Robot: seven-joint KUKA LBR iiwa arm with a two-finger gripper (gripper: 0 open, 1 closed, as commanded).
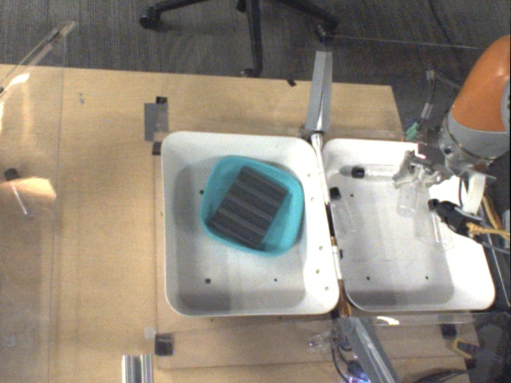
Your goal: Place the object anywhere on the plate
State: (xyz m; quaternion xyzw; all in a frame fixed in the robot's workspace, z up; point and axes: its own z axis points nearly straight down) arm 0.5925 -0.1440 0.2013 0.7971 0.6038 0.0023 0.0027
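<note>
Camera view: left bin (184, 286) holds a teal plate (294, 214) bearing a dark ridged block (251, 207); gripper (415, 183) opening unclear.

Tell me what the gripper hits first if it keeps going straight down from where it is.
Likely the bare floor of the right bin: the gripper points down over it, away from the dark block on the teal plate. Depth is unclear.

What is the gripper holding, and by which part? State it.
Cannot be told: the gripper hangs over the right bin, too blurred. The dark ridged block lies on the teal plate.
</note>
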